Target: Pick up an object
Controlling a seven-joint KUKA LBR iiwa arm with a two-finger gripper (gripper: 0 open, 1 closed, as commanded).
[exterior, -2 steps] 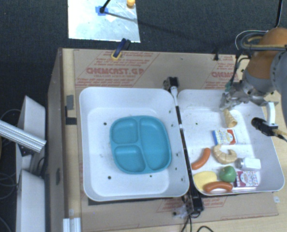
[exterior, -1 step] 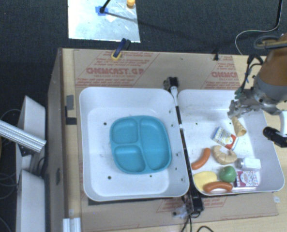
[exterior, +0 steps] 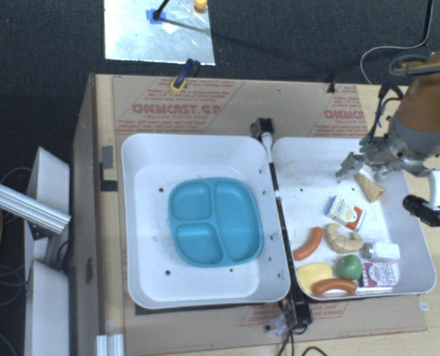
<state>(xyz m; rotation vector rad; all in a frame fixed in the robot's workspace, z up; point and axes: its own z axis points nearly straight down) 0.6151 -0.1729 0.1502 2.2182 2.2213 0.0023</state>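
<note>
The claw (exterior: 369,165) hangs over the right bin (exterior: 309,158), fingers apart and gripping nothing. A tan wedge (exterior: 369,187) lies just below it, on the near side, long axis slanting near-right.

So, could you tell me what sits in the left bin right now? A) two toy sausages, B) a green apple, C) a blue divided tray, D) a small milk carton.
C: the blue divided tray lies alone in the middle of the left bin, while the food items are gathered in the right bin.
</note>
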